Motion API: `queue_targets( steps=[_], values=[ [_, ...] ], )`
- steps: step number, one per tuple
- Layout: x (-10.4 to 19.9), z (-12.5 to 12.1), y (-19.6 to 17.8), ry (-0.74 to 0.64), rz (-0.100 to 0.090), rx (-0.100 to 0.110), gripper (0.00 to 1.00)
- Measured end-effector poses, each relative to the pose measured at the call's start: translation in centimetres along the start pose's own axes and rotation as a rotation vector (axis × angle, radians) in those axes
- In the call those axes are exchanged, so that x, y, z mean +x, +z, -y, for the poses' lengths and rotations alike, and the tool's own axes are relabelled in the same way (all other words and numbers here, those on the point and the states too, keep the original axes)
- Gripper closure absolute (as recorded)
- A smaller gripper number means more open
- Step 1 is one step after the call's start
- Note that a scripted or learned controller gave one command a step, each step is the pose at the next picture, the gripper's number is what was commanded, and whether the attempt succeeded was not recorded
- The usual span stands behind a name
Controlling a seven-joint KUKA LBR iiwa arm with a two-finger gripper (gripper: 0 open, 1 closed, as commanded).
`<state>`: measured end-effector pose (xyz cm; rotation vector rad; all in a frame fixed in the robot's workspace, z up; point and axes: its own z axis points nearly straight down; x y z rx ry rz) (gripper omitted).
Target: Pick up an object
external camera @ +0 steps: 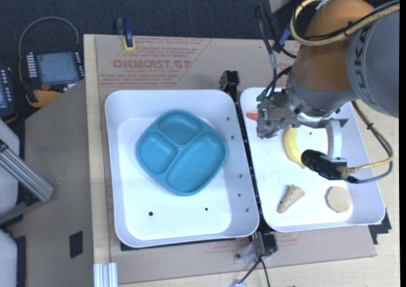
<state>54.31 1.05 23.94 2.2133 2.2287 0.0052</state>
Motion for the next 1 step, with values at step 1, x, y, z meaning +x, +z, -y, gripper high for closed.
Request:
queue_targets(
  steps=[1],
  values=[
    [5.04,-3.32,0.56,0.001,0.0,0.0,1.0]
  ],
)
